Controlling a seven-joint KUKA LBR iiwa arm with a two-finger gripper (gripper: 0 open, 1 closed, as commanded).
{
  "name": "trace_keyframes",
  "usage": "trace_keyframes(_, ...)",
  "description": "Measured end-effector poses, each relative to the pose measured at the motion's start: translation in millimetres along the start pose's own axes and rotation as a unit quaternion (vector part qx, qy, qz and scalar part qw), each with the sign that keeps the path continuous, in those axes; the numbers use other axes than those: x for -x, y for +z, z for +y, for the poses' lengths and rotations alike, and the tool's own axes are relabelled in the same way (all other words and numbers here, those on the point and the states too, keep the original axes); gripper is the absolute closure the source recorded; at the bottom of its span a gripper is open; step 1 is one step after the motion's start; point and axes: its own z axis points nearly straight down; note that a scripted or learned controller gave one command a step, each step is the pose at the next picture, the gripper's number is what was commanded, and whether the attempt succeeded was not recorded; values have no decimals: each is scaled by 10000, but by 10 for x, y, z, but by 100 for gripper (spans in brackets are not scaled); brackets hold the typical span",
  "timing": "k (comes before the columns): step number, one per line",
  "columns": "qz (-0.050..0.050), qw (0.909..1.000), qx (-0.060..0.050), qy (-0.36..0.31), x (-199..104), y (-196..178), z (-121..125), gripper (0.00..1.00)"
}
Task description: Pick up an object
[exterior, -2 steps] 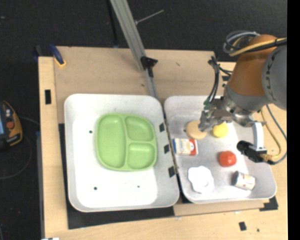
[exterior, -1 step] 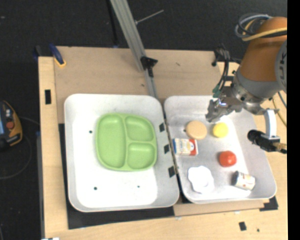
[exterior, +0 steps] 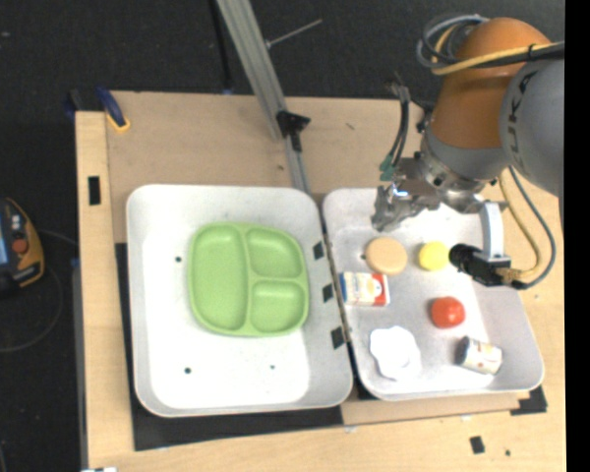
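Over the right-hand bin (exterior: 346, 209) the arm hangs low, its tool (exterior: 388, 214) down near the bin's back-left corner, just behind a round tan bun-like piece (exterior: 386, 256). From where I stand I cannot tell how the tool is set; it is a dark, cluttered shape against the white floor, and nothing shows inside it.

Any of the bits in that bin could be the one to lift. Beside the tan piece sits a small yellow ball (exterior: 433, 256), and near its front-left side a red and white carton (exterior: 364, 289). Further forward lie a red tomato-like thing (exterior: 447, 311), a crumpled white item (exterior: 394, 351) and a little pale container (exterior: 481, 356) tipped on its side. The left bin (exterior: 157, 382) carries a green divided plate (exterior: 248, 279).

I would judge this the approach, with no grasp made yet. The tan piece is nearest, so the next move likely wants a short shift towards it, a straight descent centred over it, then a firm closing without nudging the yellow ball.
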Motion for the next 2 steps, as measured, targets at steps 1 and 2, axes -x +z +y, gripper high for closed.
trace_keyframes(1,5,10000,-2,-8,-567,-76,20,100)
trace_keyframes(2,1,10000,-5,-1,-1042,-102,31,100)
